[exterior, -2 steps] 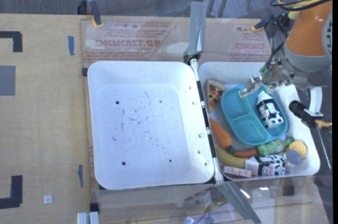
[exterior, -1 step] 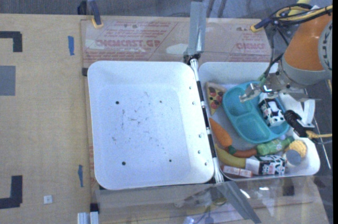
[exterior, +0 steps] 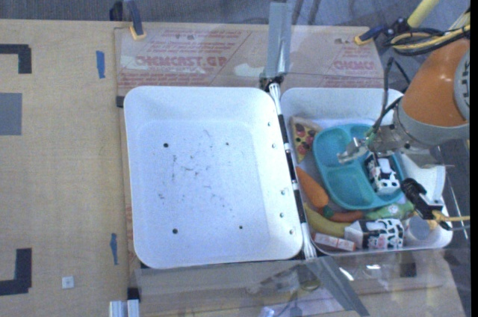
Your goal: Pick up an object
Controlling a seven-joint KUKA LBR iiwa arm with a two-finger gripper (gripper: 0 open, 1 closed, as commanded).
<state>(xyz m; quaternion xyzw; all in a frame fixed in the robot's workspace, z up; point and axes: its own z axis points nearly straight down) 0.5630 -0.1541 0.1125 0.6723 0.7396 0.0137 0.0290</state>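
in the right-hand bin: the gripper (exterior: pixel 371 149) hung over the teal divided tray (exterior: pixel 345 177), right of frame centre, with the arm's orange band (exterior: pixel 439 87) above it at the right edge.
jaws: cannot tell whether they were parted or closed; dark parts and cables blurred together there, and nothing could be seen held.
key relation: the tray lay just below and to the left of the gripper, tilted, its long axis running from upper left to lower right; the cow-patterned block (exterior: pixel 385 180) sat directly under the gripper at the tray's right end.
likeliest target, as a judgement: that block or the tray's rim, since both were closest.
other candidates: an orange carrot-like piece (exterior: pixel 313 189) left of the tray, a yellow banana (exterior: pixel 326 220) below it, a cow-print carton (exterior: pixel 382 233) at lower right.
count: bins two, the left bin (exterior: pixel 142 114) and the right bin (exterior: pixel 328 96); trays one; cow-patterned items two; carrot one; banana one.
small clutter: too crowded to count further.
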